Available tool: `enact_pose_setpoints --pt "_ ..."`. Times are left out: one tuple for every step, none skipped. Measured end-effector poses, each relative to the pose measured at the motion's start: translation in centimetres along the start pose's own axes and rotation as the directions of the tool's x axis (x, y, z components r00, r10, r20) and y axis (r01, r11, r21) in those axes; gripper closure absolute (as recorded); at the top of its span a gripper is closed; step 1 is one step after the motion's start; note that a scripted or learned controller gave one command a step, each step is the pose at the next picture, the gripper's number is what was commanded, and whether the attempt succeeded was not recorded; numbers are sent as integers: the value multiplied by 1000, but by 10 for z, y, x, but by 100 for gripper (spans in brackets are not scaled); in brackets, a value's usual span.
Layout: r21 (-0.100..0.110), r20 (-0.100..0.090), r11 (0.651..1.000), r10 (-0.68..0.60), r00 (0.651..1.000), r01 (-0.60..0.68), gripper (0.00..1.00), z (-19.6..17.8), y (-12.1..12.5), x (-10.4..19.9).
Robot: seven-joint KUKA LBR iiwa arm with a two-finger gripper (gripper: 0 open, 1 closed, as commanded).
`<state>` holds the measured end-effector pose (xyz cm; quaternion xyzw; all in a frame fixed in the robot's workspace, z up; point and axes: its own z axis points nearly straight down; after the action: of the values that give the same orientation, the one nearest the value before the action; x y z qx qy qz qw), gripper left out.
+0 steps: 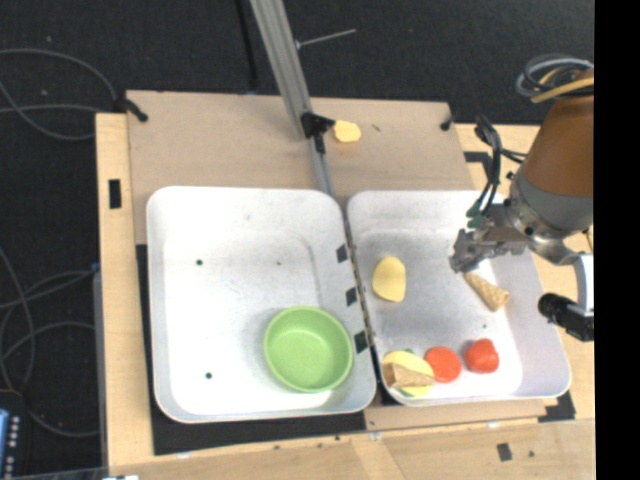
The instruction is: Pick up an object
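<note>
A: Bins first. You have two white ones side by side, the left bin (200, 228) and the right bin (430, 223), on a tan board.

B: What do you see in the left one?

A: You see a green bowl (308, 349) near its front right corner, upright.

B: And the right one?

A: You have a yellow lump (390, 279) toward its left side. Along the front edge sit a yellow cup (409, 373) with something tan in it, then a tomato (443, 363) just beside it, then a red piece (482, 356) next to that. A tan cone (487, 291) lies tilted further right, apart from the red ones.

B: Where is your gripper?

A: Your gripper (472, 252) hangs over the right bin's right half, just above and left of the cone. The arm (560, 163) comes in from the right, orange above grey.

B: How do the jaws stand?

A: You cannot tell from this angle; the tips are dark and blurred together. Nothing shows between them.

B: Anything outside the bins?

A: You have a small yellow bit (347, 131) on the board behind, beside a grey pole (280, 48).
</note>
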<state>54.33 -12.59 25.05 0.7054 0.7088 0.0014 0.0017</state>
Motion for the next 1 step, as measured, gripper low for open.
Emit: enact_pose_setpoints --pt "2 -2 1000 -3 1000 3 100 -7 19 44"
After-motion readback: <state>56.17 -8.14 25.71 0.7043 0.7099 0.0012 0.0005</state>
